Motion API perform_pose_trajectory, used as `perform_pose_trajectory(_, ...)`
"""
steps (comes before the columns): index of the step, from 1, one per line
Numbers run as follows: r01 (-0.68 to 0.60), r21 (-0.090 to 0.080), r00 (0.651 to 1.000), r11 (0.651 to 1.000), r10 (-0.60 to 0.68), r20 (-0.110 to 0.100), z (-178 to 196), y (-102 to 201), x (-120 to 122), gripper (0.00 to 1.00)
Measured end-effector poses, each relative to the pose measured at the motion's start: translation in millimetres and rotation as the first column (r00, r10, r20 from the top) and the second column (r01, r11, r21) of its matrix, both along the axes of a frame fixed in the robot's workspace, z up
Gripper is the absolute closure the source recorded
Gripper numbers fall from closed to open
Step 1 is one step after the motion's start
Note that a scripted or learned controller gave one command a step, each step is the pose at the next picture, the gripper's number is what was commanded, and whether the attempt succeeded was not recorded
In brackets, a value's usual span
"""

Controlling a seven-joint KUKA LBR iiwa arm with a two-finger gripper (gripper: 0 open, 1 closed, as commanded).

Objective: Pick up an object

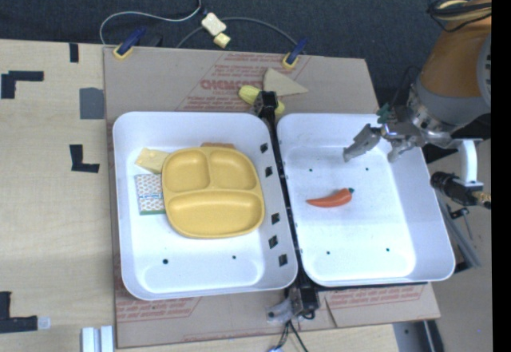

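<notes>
The near rim of the left bin lies closest, at the near edge of the cardboard sheet spread over the tabletop. On the far left of the tabletop sit a few dark tape marks. Inside the left bin, a small patterned packet rests against the left side, with a pale yellow wedge just beyond it; both touch or slip under the yellow divided plate, which fills the middle of that bin with its three compartments facing up. Along the seam between the bins runs a dark clip strip, and at its far end a yellow clamp sits beside a tan cardboard flap. Farther back, two blue-and-yellow clamps pin the cardboard, and a cable with a small white connector loops over the dark floor.

In the right bin, an orange chili pepper with a dark stem tip lies flat near the middle, on its own and apart from the walls. Above the far right part of that bin hangs the pincer, its two fingers spread with nothing between them, far of the pepper and to its right. How high it sits above the bin floor is hard to judge from this slant. The grey and orange arm enters from the right.
</notes>
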State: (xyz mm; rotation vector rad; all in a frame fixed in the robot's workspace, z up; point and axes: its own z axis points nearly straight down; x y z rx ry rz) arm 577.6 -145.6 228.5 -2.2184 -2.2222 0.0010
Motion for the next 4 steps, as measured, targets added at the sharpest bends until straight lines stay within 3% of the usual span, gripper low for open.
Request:
perform_pose_trajectory(1,0.002,-0.001,1.0,1.0,-0.002,-0.006,-67,-8,2,0.0)
perform_pose_trajectory(2,0.001,-0.004,1.0,1.0,-0.001,0.005,-147,-6,-6,0.0)
perform_pose_trajectory(3,-0.001,-0.005,1.0,1.0,0.002,0.009,-141,42,-18,0.0)
perform_pose_trajectory(4,0.001,-0.005,1.0,1.0,-0.001,0.01,-131,40,-18,1.0)
